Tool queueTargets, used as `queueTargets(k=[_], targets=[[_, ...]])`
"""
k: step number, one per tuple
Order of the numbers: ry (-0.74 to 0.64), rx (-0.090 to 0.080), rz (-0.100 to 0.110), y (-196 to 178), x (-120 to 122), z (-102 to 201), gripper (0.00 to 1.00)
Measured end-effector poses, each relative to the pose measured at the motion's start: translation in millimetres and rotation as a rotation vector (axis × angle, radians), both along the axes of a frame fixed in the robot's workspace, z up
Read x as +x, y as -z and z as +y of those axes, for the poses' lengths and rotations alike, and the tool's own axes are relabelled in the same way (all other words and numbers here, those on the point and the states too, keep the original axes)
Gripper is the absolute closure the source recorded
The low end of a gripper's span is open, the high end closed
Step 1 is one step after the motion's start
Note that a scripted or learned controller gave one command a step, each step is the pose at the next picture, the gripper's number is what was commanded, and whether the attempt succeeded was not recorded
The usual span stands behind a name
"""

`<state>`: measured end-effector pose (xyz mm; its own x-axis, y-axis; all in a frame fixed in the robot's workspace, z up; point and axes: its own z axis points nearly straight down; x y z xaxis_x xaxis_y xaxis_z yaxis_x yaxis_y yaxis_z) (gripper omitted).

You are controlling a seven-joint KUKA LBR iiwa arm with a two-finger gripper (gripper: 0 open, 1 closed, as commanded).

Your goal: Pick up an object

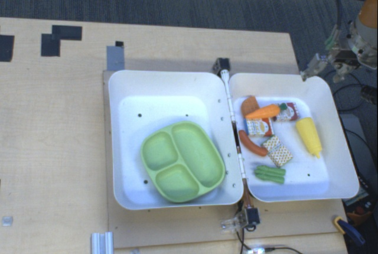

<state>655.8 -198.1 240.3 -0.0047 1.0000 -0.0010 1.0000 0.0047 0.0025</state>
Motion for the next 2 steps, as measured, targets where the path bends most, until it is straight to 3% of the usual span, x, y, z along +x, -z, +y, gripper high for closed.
queueTargets(k=[1, 2], targets=[[0.0, -0.001, -0.016, 133.6, -21.9, 11.0, 0.0], [0.002, 0.001, -0.003, 153.9, -106.8, 60.7, 0.0]])
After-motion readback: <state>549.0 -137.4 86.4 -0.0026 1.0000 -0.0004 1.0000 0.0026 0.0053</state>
